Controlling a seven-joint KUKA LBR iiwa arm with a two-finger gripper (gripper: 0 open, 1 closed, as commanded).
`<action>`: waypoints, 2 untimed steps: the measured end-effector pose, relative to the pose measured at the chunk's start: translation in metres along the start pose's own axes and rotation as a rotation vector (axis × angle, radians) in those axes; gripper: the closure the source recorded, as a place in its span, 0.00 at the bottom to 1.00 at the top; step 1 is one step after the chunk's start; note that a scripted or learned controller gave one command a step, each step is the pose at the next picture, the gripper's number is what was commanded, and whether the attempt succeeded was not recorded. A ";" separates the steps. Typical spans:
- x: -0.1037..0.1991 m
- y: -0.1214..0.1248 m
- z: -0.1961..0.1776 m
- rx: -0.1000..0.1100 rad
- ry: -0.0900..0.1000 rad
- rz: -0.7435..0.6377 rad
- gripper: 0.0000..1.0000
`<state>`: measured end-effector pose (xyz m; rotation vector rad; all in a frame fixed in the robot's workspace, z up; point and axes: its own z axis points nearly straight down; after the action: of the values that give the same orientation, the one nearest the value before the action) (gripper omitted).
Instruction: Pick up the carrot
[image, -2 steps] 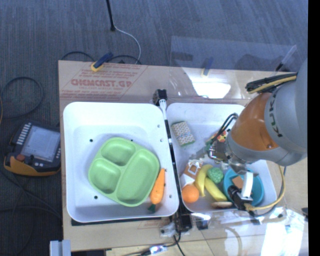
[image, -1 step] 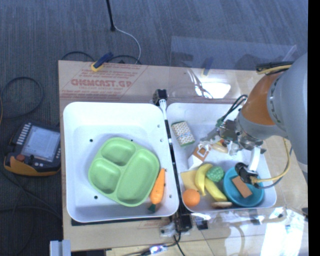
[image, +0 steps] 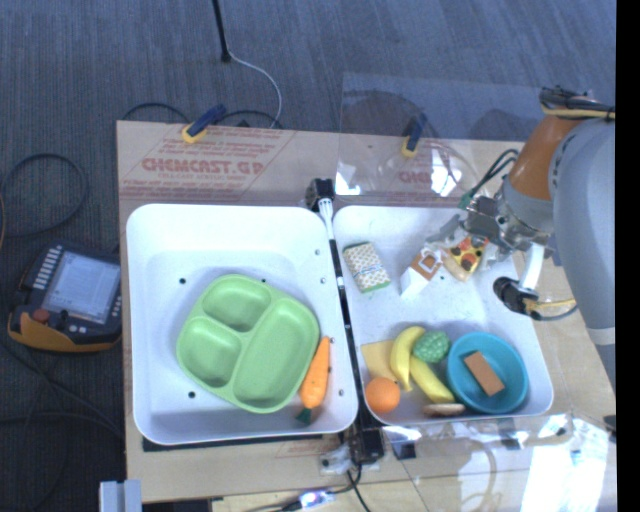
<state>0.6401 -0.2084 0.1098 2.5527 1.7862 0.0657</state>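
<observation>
A green divided plate lies in the left bin. The right bin holds two bananas, an orange, a green berry-like piece, a blue bowl with a brown block, and a patterned box. A teach pendant lies on the floor at left.

Carrot in left bin — right of tray, touching it
</observation>
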 end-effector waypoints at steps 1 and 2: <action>0.068 -0.035 -0.111 0.031 -0.018 -0.001 0.00; 0.079 -0.090 -0.147 0.044 -0.022 -0.046 0.00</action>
<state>0.5755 -0.1036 0.2541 2.5298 1.8580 -0.0022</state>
